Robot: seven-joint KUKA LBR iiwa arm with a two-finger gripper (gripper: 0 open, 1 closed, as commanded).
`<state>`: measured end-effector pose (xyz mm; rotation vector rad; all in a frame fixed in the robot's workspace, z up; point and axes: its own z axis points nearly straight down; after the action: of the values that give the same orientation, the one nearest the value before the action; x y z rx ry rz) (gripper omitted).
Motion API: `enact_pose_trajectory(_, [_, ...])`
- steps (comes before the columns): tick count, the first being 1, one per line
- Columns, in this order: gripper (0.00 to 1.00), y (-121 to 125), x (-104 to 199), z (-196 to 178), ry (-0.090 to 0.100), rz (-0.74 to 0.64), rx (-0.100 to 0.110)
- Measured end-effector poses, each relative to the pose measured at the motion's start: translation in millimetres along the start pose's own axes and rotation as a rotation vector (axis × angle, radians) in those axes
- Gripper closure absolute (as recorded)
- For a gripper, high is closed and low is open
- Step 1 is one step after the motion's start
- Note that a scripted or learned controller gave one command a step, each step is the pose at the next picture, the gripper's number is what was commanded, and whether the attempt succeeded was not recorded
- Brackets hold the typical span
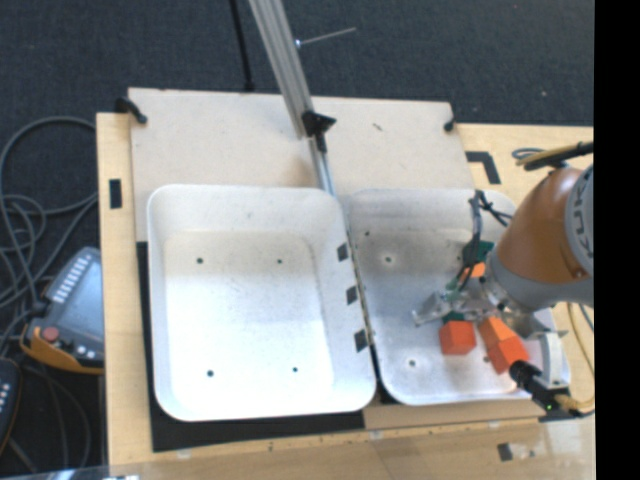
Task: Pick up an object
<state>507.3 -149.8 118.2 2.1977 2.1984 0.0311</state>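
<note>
An orange block point(457, 338) lies in the right white bin point(400, 238), near its front right corner. My gripper point(440, 310) reaches in from the right and hangs just above and behind the block, its metal tips pointing left. An oblong orange piece point(501, 345) lies right of the block, partly under the wrist. A small green and orange thing point(474, 264) shows beside the arm, partly hidden by it. Nothing shows between the tips.
The left white bin point(250, 298) adjoins the right bin along a shared middle rim point(352, 288). A slanted metal pole point(290, 68) rises behind the bins. Cables and a handheld controller point(70, 308) lie off the bench at the left.
</note>
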Motion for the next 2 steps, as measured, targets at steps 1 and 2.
enact_pose_trajectory(1, [0.00,-0.1,0.2,0.1,0.000,-0.005,0.000])
enact_pose_trajectory(2, [0.00,-0.2,0.1,0.2,0.000,-0.005,0.000])
